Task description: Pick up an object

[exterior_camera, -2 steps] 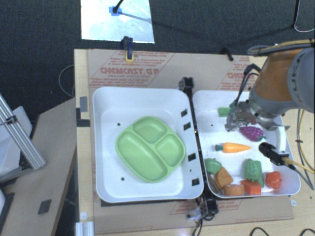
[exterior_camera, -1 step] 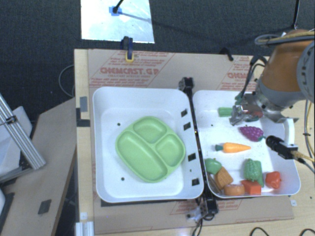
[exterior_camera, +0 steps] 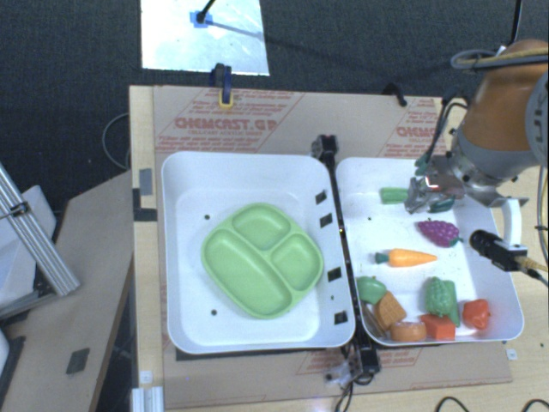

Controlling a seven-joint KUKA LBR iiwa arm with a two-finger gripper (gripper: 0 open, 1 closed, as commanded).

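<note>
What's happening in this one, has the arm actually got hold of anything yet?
The arm's gripper is down in the right bin, near its far end, right beside a green toy piece. Nothing can be seen between its fingers, so no pick is evident. The purple grapes, the carrot and a cluster of toy foods along the bin's near edge lie untouched. The left bin holds a green divided plate.

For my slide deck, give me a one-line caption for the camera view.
KUKA arm's gripper low over the right bin of toy food, near a green piece; green divided plate in left bin.
</note>
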